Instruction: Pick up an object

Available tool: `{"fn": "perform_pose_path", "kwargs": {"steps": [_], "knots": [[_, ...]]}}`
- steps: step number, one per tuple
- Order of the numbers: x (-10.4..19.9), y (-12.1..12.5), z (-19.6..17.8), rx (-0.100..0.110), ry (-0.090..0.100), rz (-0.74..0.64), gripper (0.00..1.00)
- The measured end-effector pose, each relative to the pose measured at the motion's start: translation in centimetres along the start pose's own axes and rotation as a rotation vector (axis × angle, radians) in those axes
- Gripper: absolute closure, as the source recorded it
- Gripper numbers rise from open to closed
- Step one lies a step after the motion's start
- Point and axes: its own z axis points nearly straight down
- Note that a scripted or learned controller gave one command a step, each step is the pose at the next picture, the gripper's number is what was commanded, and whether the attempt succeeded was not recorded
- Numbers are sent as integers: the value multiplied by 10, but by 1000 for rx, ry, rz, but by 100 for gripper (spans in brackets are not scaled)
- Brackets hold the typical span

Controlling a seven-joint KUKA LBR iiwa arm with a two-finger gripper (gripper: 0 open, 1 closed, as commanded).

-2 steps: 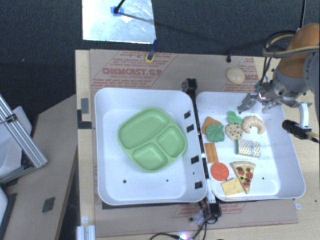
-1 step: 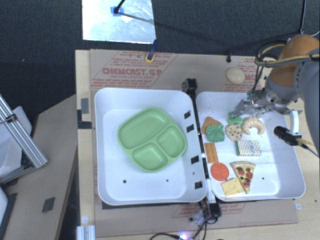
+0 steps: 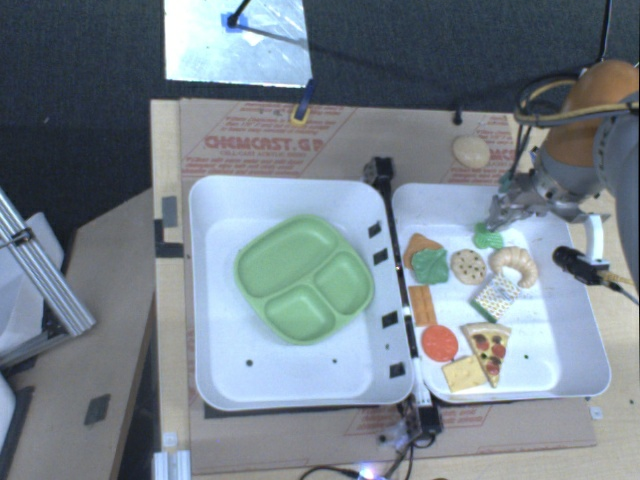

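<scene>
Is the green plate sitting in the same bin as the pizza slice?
No, the green plate lies in the left bin, while the pizza slice lies in the right bin with the other toy foods.

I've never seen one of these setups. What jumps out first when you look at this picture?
Probably the big green divided plate, alone in the left white bin. Next, the right bin with its jumble of toy food: a pizza slice, a croissant, a cookie and a red disc. Then the grey arm with its orange band reaching in from the right, its tool low over a small green piece at that bin's far edge.
</scene>
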Motion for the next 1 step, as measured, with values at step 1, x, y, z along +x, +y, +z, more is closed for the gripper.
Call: {"fn": "perform_pose_path", "kwargs": {"steps": [1], "knots": [[4,1,-44,6,2,3,100]]}}
